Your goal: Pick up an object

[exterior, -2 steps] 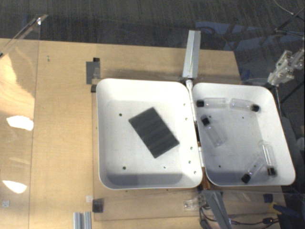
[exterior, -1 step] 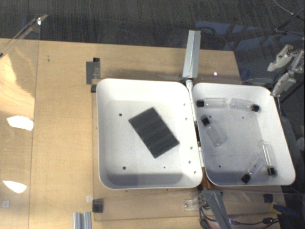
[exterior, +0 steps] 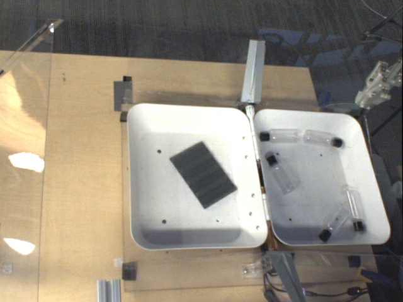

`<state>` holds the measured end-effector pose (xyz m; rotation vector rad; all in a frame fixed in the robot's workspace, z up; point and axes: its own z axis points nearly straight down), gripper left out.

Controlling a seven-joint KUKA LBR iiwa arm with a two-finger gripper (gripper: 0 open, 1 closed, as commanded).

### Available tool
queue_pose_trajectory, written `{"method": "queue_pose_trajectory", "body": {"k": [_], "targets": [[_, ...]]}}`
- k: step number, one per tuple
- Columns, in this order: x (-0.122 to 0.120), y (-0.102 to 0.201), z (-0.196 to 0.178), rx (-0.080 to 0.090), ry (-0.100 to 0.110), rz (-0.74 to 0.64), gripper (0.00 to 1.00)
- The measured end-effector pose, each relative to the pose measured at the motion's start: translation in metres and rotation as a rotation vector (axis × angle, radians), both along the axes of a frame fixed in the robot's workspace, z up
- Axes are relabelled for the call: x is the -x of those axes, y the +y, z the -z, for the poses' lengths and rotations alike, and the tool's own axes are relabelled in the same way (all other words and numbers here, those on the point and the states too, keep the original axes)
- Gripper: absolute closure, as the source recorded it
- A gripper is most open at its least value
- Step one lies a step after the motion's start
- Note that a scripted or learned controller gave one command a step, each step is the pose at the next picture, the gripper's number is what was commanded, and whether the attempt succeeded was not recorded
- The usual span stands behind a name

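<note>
Waiting stage, by my reading: nothing lifted yet. Gripper (exterior: 380,83) sits at far right, outside the right bin (exterior: 371,168), well apart from everything; cannot tell its finger state. Left bin (exterior: 135,168) holds a flat dark pad (exterior: 203,173), lying near centre. Right bin holds several clear vials with black caps, e.g. vial (exterior: 280,173). Next move calls for choosing a target, travelling over it, descending.

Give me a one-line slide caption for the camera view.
Gripper at upper right, outside the bins; dark flat pad in the left bin, clear black-capped vials scattered in the right bin.
</note>
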<state>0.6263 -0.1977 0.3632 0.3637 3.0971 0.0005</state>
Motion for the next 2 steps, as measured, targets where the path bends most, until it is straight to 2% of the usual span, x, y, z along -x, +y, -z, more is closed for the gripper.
{"method": "queue_pose_trajectory", "body": {"k": [1,2], "targets": [[-0.038,-0.008,-0.074,0.002,0.008,-0.109,1.0],[-0.04,-0.007,-0.086,0.003,-0.003,-0.11,1.0]]}}
